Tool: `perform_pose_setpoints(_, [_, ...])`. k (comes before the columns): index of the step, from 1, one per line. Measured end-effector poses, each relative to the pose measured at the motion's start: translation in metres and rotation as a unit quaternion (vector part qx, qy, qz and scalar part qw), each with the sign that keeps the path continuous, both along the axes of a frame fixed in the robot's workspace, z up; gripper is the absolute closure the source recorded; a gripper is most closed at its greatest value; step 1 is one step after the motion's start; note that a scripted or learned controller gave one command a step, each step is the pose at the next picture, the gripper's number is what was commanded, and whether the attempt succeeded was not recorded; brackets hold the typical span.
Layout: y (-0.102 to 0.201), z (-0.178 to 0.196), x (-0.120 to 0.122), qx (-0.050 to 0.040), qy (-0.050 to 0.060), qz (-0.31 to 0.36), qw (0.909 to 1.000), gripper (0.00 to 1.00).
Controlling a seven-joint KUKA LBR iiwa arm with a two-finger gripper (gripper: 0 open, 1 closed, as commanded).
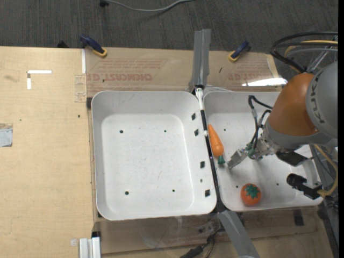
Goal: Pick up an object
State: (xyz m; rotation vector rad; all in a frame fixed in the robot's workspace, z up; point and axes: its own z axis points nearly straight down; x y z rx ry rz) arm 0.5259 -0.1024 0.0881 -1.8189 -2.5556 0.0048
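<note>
An orange toy carrot (215, 139) lies along the left wall of the right bin (279, 195), its green top pointing toward the front. A round orange-red fruit with a green top (251, 194) sits near that bin's front edge. My gripper (235, 159) reaches down and left from the orange-banded wrist (293, 112). It is low in the right bin, just right of the carrot's green end. I see nothing held in it.
The left bin (107, 160) stands beside the right one, with a grey divider bar (202, 63) running between them. Cables hang around the arm at the right. Bare wooden bench (43, 160) lies to the left.
</note>
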Motion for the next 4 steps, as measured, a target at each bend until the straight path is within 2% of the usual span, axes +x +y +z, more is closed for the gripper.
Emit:
perform_pose_setpoints(1, [-0.002, 0.000, 0.066, -0.0013, 0.000, -0.094, 0.9956, 0.00])
perform_pose_setpoints(2, [-0.008, -0.001, -0.050, 0.0002, 0.002, -0.068, 0.9977, 0.00])
perform_pose_setpoints(3, [0.000, 0.000, 0.083, -0.0006, -0.001, 0.004, 1.0000, 0.00])
perform_pose_setpoints(4, [-0.032, -0.001, -0.050, 0.0009, 0.001, 0.014, 0.9999, 0.00])
